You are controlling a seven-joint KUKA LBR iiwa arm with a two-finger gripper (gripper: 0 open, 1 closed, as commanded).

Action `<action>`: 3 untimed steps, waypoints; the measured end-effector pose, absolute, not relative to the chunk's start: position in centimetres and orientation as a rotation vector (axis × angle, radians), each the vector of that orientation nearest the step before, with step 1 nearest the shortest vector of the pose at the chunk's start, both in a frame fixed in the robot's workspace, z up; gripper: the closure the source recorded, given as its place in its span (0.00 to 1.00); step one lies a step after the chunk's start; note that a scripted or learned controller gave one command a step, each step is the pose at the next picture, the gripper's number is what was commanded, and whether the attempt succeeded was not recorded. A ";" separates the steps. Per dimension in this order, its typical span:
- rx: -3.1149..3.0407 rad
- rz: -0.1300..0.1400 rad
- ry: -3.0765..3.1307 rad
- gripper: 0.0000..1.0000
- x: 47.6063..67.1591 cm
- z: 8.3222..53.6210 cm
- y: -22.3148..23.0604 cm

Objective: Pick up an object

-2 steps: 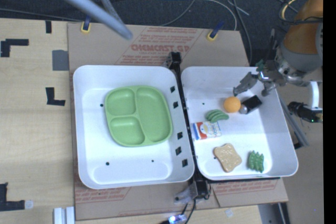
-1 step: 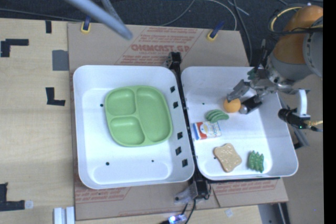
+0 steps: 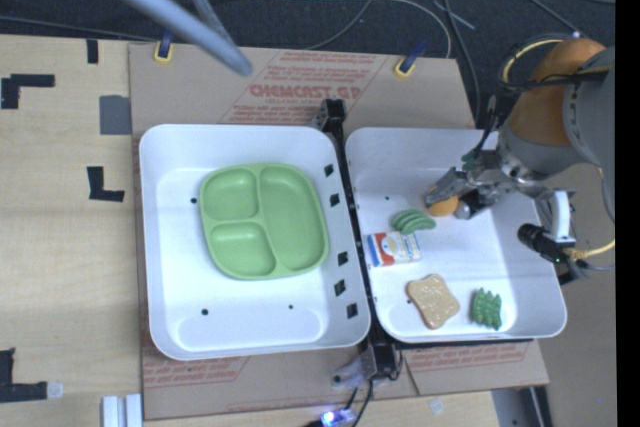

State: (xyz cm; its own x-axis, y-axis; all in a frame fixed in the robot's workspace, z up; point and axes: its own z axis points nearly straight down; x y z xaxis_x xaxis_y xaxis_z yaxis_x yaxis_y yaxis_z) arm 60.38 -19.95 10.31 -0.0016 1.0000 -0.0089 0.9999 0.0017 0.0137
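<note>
I see the gripper (image 3: 449, 198) low in the right bin (image 3: 400, 150), an orange piece (image 3: 443, 208) at its tip, I cannot tell if it is clamped, green pod (image 3: 412, 222) just beside, small carton (image 3: 392, 248), bread slice (image 3: 433, 301), green divided plate (image 3: 264, 220) in the left bin (image 3: 165, 245)

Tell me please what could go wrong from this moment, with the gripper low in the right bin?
1. The gripper sits beside a small orange object and a green pea pod lying close together; it may catch both, or push one away.
2. The milk carton, toast slice and green broccoli piece lie nearby, so a sweep could scatter them.
</note>
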 end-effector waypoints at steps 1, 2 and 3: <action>2.207 0.024 2.226 1.00 60.8 11.7 -19.2; 2.217 0.002 2.220 1.00 61.8 17.3 -19.6; 2.218 0.001 2.222 1.00 61.3 23.2 -18.9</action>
